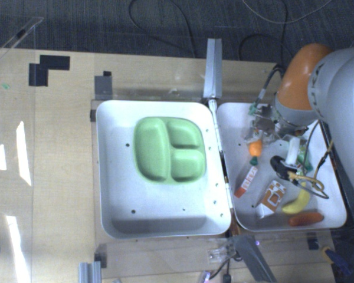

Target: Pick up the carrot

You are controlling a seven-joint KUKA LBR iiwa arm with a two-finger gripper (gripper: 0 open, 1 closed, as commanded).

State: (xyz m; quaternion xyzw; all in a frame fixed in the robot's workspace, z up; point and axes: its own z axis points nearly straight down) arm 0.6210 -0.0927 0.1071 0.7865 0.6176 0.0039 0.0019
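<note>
Fingers: state cannot be told; gripper low over small orange carrot, far-left in right white bin. Carrot: likely light, rigid, smooth; grasp across mid-body. Near: yellow banana. Left white bin: green compartment tray.

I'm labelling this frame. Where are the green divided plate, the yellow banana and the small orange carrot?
Green divided plate [168,149]: camera view, the middle ridge.
Yellow banana [298,203]: camera view, mid-body.
Small orange carrot [255,148]: camera view, its centre.
</note>
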